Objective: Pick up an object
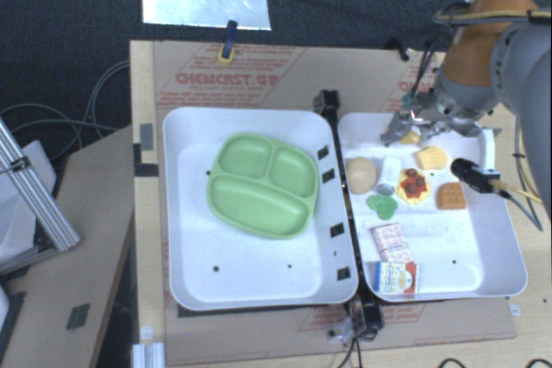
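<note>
The arm is leaning in from three o'clock, its pincer [412, 127] hovering over the twelve o'clock end of the right bin [500, 271]; whether it is clenched or released I cannot tell. Just beside it, toward four o'clock, the yellow cheese wedge [431, 158] is lying, apparently a light, stiff plastic toy, probably slick. I would be taking it across its flat sides. The orange waffle [450, 196] and pale egg-like piece [361, 174] are sitting nearby, each apart from it.

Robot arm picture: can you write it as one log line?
gripper: low at right bin far edge | holding: cannot tell | green tray: left bin
</note>
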{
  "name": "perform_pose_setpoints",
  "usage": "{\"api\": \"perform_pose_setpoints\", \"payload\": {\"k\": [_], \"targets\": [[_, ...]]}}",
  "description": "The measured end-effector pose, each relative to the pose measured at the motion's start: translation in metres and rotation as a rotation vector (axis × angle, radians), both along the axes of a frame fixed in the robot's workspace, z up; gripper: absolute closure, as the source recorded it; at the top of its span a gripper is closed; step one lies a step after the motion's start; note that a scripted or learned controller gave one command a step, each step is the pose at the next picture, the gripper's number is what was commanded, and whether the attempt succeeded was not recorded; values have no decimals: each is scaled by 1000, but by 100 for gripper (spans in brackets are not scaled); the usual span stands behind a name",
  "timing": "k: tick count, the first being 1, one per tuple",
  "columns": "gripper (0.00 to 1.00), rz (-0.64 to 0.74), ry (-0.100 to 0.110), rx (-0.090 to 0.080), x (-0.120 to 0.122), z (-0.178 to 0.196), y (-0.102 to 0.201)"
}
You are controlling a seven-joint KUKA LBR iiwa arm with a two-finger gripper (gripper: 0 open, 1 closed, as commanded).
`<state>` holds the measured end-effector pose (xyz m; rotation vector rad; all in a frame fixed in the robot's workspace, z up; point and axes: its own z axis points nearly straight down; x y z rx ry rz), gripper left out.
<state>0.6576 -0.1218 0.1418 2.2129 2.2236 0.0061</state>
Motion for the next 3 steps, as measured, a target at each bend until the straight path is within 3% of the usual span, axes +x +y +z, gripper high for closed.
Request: {"api": "perform_pose_setpoints", "payload": {"k": [2, 3], "targets": [[100, 2, -1, 0, 7, 86, 3], [100, 4, 4, 2, -19, 97, 50]]}}
